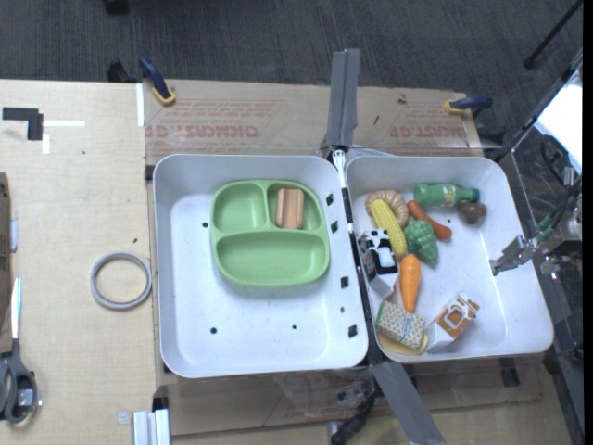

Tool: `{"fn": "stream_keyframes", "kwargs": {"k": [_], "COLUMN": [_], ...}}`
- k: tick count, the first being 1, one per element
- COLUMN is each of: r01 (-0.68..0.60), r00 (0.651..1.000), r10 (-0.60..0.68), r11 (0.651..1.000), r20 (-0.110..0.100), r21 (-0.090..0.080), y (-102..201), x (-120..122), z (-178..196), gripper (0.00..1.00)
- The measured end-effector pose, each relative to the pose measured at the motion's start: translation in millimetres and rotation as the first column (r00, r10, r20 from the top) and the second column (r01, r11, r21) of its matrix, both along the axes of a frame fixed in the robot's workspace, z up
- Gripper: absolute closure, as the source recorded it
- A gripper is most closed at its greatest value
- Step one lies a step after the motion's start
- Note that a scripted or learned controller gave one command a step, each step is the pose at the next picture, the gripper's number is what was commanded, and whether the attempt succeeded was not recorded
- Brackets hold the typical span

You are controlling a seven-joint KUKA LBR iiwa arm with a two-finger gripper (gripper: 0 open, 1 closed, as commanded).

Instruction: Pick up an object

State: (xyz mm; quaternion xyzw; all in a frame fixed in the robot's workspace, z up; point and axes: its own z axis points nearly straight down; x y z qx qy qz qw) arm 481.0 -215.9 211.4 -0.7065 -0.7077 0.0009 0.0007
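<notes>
The right bin [519,327] holds a heap of toy food. In it lie a yellow corn cob [386,227], a green bottle [446,194], a large carrot [409,282], a smaller carrot [430,221], a green leafy piece [422,240], a tan bread roll [384,198] and a brown lump [472,213]. A black-and-white item [377,247] lies by the bin's left wall. Near the front sit an orange-and-white box [458,315] and a speckled block [401,324]. The left bin [185,323] bears a green divided plate [269,248] with a brown sausage-like piece [290,208] in its top right compartment.
A grey tape ring [120,279] and scissors [17,383] lie on the bench to the left of the bins. Blue-and-yellow clamps [159,82] [468,106] grip the cardboard behind. A grey bar [344,95] stands at the seam between the bins. Cables and metal parts [542,239] crowd the right edge.
</notes>
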Motion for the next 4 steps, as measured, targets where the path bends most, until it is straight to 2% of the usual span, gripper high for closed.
{"fn": "stream_keyframes", "kwargs": {"k": [1,2,3,4], "r01": [0.158,0.104,0.101,0.145], "r00": [0.987,0.995,0.995,0.989], "r10": [-0.158,-0.104,-0.101,-0.145], "r11": [0.987,0.995,0.995,0.989], "r20": [-0.002,0.0,-0.001,0.0], "r21": [0.0,-0.001,-0.001,-0.002], "y": [54,71,70,127], "x": [41,100,99,89], "z": [-86,-120,-112,33], "gripper": [0.0,0.0,1.0,1.0]}}
